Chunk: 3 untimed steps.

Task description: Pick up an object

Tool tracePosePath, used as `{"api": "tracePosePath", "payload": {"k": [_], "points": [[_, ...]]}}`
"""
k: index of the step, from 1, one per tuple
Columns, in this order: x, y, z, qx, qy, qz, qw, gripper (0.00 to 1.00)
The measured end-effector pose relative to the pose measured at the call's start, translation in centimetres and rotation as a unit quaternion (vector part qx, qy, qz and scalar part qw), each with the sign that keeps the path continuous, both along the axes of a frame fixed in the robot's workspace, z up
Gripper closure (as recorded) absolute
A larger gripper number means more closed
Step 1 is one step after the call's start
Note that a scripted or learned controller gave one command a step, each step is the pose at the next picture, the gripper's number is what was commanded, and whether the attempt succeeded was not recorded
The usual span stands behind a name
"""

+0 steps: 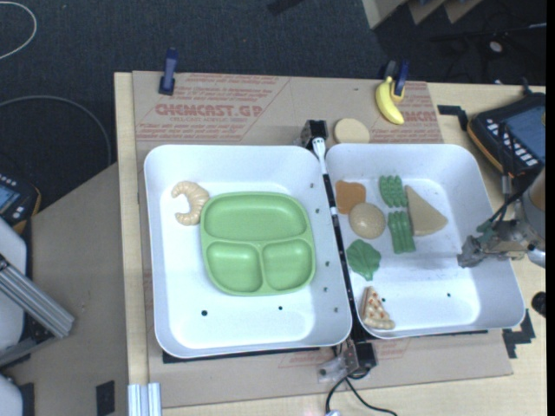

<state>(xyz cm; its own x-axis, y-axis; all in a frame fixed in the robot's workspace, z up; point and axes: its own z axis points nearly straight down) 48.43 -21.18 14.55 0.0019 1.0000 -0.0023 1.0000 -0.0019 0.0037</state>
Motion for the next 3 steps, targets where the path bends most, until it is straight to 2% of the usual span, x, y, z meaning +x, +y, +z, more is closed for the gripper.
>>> {"api": "tracePosePath", "payload": {"k": [1, 3], "points": [[-0.6, 3.3, -6.3, 0.0022, 0.003, 0.002, 1.0000, 1.00], [-0.5, 4.3, -6.1, 0.0022, 0.003, 0.001, 1.0000, 1.00]]}}
